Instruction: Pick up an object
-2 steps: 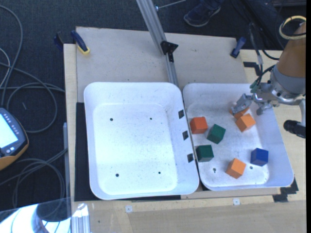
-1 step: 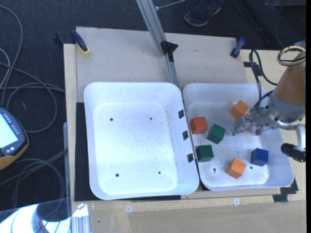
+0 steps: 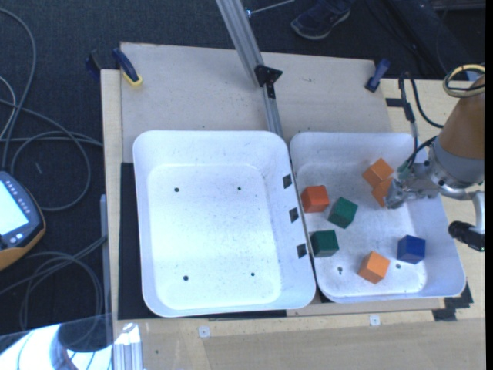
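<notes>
The right bin [image 3: 408,146] holds several small blocks. Three are orange: one [image 3: 314,199] near the left wall, one [image 3: 378,171] at the upper middle, one [image 3: 374,267] near the front. Two green blocks [image 3: 342,211] [image 3: 324,243] lie left of centre, and a blue block [image 3: 411,248] sits at the front right. My gripper [image 3: 394,195] reaches in from the right and hangs low just below and right of the upper orange block. Another bit of orange [image 3: 379,193] shows at its left side; I cannot tell whether it is held.
The left bin [image 3: 208,149] sits beside the right one, with small black clips [image 3: 293,214] along the shared wall. A slanted metal pole [image 3: 246,45] rises from the bench behind the bins. Blue clamps hold the bench board at its far corners.
</notes>
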